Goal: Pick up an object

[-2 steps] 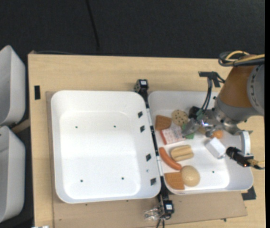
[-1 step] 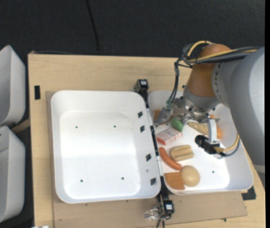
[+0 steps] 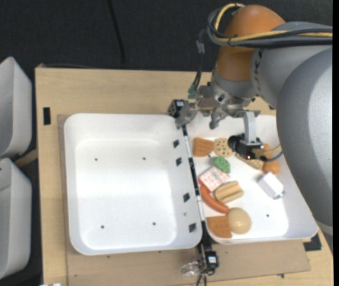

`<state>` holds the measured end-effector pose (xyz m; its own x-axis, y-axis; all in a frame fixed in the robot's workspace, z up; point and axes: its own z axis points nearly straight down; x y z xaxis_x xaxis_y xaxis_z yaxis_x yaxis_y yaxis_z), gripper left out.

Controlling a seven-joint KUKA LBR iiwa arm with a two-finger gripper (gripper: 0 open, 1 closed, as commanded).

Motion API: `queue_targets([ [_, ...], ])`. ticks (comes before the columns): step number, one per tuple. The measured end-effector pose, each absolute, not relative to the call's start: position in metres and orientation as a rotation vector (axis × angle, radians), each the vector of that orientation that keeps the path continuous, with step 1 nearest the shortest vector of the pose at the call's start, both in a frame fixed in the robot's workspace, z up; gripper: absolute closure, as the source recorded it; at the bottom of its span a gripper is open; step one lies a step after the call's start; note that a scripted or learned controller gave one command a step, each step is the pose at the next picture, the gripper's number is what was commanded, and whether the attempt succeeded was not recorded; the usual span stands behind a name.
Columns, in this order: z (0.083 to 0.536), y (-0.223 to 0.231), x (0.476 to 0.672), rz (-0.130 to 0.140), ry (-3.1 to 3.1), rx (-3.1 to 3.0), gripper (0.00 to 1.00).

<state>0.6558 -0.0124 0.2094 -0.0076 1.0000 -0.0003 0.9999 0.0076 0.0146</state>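
Note:
My gripper (image 3: 217, 119) hangs over the far left corner of the right bin (image 3: 288, 219), just above the pile of toy food. Below it lie an orange wedge (image 3: 202, 146) and a dotted tan cookie (image 3: 220, 146). Nearer the front are a green piece (image 3: 221, 164), a red and white packet (image 3: 213, 176), a hot dog bun (image 3: 227, 191), a red sausage (image 3: 214, 203), a brown toast slice (image 3: 218, 226) and a beige ball (image 3: 239, 220). A white block (image 3: 270, 185) and a small orange piece (image 3: 270, 167) lie to the right. Nothing shows between the gripper and these items.
The left bin (image 3: 77, 159) sits beside the right one, with a dark divider strip (image 3: 188, 171) where their walls meet. The grey arm (image 3: 306, 118) covers the right bin's far right side. White moulded shapes (image 3: 2, 159) stand left of the bench.

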Motion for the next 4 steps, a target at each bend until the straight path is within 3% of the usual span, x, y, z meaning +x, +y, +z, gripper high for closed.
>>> queue_targets([
  [1,0.212,-0.018,0.653,-0.001,2.224,2.213,1.00],
  [2,0.387,-0.049,0.686,0.020,2.213,2.204,1.00],
  [3,0.504,-0.077,0.689,0.015,2.211,2.211,1.00],
  [4,0.555,-0.081,0.688,0.005,2.220,2.210,1.00],
])
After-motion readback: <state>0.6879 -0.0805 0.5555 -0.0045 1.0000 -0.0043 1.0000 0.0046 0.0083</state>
